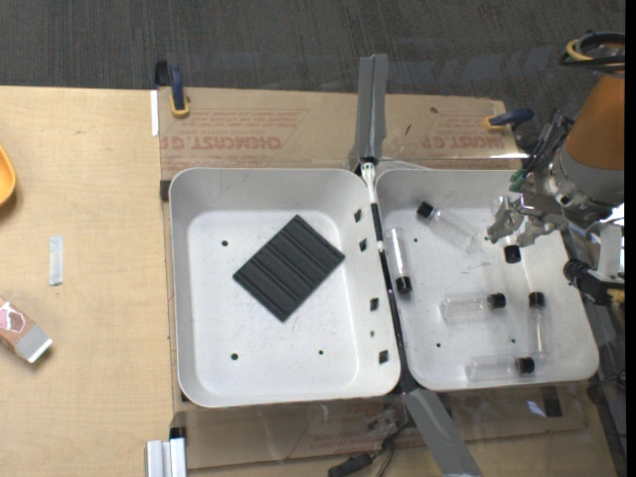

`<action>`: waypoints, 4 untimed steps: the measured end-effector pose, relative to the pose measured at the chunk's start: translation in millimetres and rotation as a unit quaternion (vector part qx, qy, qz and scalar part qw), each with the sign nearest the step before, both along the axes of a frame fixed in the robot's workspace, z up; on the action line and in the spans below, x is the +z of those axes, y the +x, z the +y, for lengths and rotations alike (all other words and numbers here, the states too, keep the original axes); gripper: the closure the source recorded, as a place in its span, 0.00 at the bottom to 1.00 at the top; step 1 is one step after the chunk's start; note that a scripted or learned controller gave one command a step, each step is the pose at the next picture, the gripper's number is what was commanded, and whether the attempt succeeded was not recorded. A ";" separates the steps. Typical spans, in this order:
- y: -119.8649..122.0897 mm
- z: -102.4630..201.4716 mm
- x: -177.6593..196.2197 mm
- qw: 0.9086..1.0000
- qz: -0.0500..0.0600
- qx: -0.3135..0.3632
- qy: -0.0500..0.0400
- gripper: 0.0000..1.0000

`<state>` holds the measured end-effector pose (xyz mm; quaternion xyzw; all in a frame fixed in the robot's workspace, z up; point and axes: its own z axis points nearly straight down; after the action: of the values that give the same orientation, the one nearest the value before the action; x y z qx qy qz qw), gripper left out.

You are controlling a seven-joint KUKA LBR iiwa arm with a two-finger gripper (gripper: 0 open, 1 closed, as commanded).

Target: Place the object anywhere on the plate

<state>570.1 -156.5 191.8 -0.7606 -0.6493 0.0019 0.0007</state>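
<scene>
Over at the right edge of the frame, the tool (517, 229) hangs above the upper right part of the right bin (417, 366), below the arm's orange band (601, 127). A small black-capped piece (513, 254) sits right under its tip, yet I cannot tell how wide the tool stands or whether it has hold of anything; the metal parts blur together there.

Around it lie clear vials with black caps: one (437, 217) toward the bin's upper left, a long one (396, 261) along the left wall, one (467, 308) near the middle, one upright-looking (537, 321) to the right and one (497, 368) along the lower edge. They are glassy and round, so I'd judge they roll and slip easily. A good grip would come straight down across a vial's body, close fully, then lift clear of the bin wall before crossing.

The plate (289, 267), a dark ribbed square turned like a diamond, lies in the left bin (189, 296), well apart from the tool. Setting the vial along the ribs should keep it from rolling off.

Both bins rest on brown cardboard (258, 132) clamped at its upper corners, on a pale wooden table (79, 187). At far left sit an orange thing (5, 177), a small grey strip (56, 261) and a wrapped block (22, 331). Dark carpet (248, 18) fills the top.
</scene>
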 end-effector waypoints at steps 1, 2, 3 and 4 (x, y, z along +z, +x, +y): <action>18.9 100.5 7.7 1.000 -0.001 0.029 0.000 1.00; 40.7 183.2 4.4 0.994 0.000 0.111 0.000 1.00; 85.2 239.3 7.9 0.998 0.000 0.055 -0.001 1.00; -23.1 279.9 20.5 0.999 0.000 0.044 0.000 1.00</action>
<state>547.0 123.4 212.3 -0.7316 -0.6818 0.0023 0.0007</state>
